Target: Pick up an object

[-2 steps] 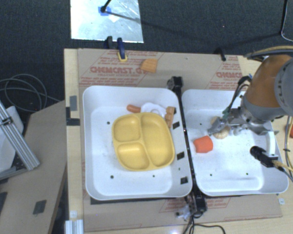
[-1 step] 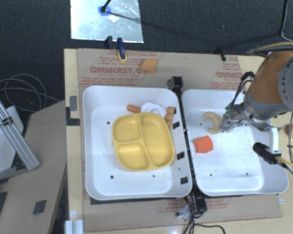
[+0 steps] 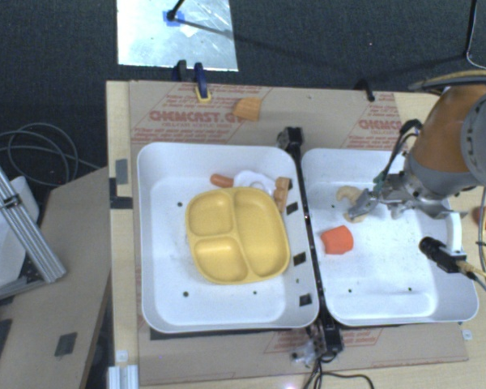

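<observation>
My gripper point(image 3: 358, 211) is low inside the right bin point(image 3: 389, 302), near its back left part. Just beyond its tip lies a pale tan curved piece point(image 3: 346, 193), very close to the gripper; I cannot make out whether they touch. An orange-red block point(image 3: 337, 239) lies on the bin floor a little in front of and to the left of the gripper, apart from it. The grey arm with its orange band point(image 3: 445, 128) comes in from the right.
The left bin point(image 3: 158, 217) holds a yellow divided plate point(image 3: 237, 235). Behind the plate lie an orange sausage-shaped piece point(image 3: 222, 181), a white piece point(image 3: 251, 180) and a small brown piece point(image 3: 282, 190). A tan block point(image 3: 247, 108) lies on the board behind the bins.
</observation>
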Robot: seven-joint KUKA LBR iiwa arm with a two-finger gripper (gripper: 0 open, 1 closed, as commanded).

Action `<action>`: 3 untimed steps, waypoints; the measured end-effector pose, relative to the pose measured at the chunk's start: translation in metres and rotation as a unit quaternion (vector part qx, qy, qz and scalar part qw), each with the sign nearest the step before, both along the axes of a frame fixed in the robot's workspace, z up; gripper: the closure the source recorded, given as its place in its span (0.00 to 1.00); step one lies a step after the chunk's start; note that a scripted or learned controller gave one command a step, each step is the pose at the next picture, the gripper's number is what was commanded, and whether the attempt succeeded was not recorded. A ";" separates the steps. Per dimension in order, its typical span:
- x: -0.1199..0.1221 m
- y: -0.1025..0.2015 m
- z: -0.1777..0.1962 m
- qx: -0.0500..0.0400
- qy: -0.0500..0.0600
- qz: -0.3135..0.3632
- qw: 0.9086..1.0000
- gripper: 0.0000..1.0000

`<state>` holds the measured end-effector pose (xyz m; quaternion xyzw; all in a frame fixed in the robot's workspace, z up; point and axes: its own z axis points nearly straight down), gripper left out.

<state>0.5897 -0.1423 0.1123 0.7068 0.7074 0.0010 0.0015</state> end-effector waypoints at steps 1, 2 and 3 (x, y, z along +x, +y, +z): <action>-0.030 0.046 -0.030 0.002 0.003 0.003 1.000 0.00; -0.024 0.033 -0.028 0.000 0.001 0.000 1.000 0.00; 0.001 0.014 -0.027 0.000 -0.001 0.001 1.000 0.00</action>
